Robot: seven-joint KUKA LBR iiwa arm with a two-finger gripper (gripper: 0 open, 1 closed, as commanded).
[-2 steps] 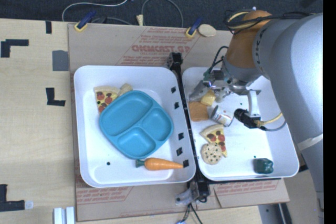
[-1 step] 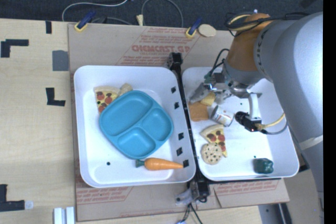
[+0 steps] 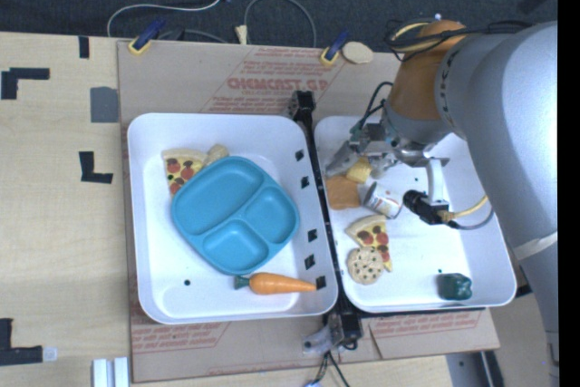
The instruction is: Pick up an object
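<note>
tool (image 3: 361, 160) low in right bin (image 3: 480, 281), grip state cannot tell | yellow piece (image 3: 360, 170) touching it | cookie (image 3: 365, 266) at 6 o'clock | carrot (image 3: 281, 284) in left bin (image 3: 149, 195)

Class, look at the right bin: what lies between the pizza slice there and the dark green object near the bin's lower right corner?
In the camera view, only bare white floor of the right bin lies between the pizza slice and the dark green object; the cookie sits just below the slice, off that line.

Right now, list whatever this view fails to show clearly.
- Pincer: open or shut unclear, blurred among the toys and shaded by the arm.
- Pizza slice in the left bin: partly hidden under the blue plate.
- Green object: too small to identify.
</note>
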